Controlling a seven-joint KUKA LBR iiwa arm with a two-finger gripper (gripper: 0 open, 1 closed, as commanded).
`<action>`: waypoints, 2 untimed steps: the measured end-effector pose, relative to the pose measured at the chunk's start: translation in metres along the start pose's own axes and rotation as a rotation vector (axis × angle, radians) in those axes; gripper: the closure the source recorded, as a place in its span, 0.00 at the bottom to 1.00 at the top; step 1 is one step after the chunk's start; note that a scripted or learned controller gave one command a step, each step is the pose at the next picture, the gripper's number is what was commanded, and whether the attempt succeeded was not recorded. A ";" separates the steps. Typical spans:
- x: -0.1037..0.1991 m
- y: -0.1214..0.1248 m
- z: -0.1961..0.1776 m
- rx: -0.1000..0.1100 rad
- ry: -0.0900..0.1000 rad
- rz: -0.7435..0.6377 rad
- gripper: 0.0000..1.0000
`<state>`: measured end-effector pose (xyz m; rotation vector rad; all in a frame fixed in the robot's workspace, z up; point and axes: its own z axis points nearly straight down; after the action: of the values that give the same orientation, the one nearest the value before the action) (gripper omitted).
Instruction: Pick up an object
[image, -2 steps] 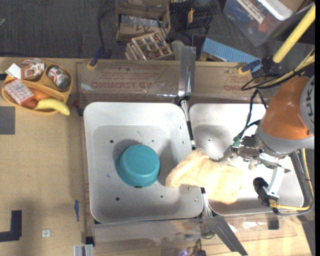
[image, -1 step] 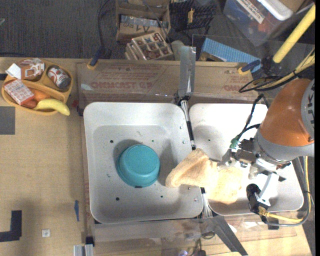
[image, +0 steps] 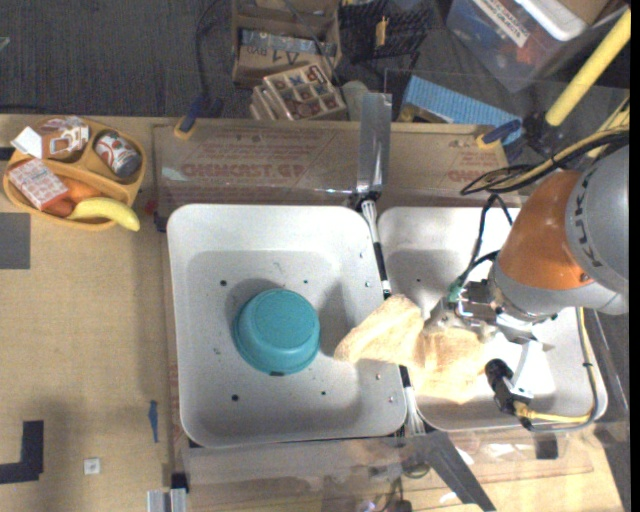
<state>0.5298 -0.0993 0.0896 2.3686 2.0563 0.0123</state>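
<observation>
The hand presses onto a yellow cloth draped across the wall between the two bins; its grip can't be made out. A teal bowl sits well apart.

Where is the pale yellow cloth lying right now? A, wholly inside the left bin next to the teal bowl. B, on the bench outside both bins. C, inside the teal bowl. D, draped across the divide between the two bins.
D: the pale yellow cloth spans the rims where the left bin and right bin meet, apart from the teal bowl.
</observation>
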 end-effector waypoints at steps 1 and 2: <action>-0.005 0.086 -0.009 0.004 -0.003 -0.324 0.00; 0.010 0.073 0.002 0.002 -0.001 -0.502 0.00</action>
<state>0.6036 -0.0993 0.0887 1.7827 2.5799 0.0065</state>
